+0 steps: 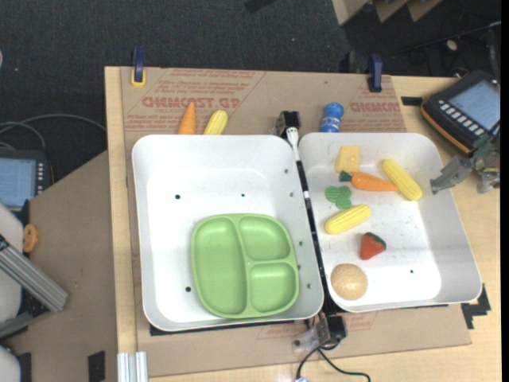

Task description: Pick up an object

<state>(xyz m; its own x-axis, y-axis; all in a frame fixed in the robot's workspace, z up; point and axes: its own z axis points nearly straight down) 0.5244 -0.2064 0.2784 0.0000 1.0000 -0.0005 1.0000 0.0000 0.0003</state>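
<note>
The right bin [445, 249] holds several toy foods: a yellow cheese block [347, 159], a carrot [372, 183], a corn cob [402, 179], a green piece [339, 196], a second corn cob [347, 219], a strawberry [371, 246] and a beige round bun [348, 280]. My gripper [440, 183] reaches in at the right edge, just over the right bin's far right rim. It is to the right of the first corn cob and apart from it. Nothing shows in its grasp.
A green divided plate [245, 265] lies in the left bin [159, 213]. Behind the bins on the board lie a small carrot [187, 119], a corn cob [215, 122], a blue bottle [332, 118] and a black clip [288, 122]. A tablet [469, 110] sits at the far right.
</note>
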